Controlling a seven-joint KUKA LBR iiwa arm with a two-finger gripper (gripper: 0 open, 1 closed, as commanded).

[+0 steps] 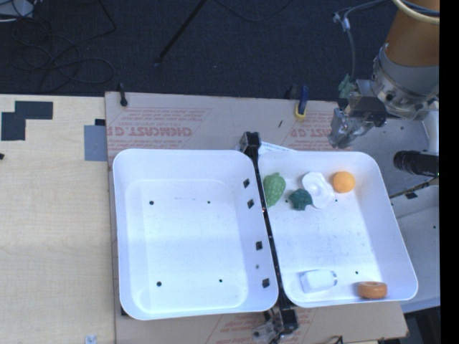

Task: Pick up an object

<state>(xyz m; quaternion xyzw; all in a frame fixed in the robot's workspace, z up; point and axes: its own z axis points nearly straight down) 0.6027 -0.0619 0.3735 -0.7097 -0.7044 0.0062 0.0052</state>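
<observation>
With my gripper (pixel 343 131) above the orange ball (pixel 343 182), finger spread unclear, I feared it rolling

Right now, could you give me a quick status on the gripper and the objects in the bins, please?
Gripper above right bin's far rim, holding nothing visible. Orange ball, two green pieces, white items, orange ring all lying in bin. Nothing blocking the ball.
</observation>
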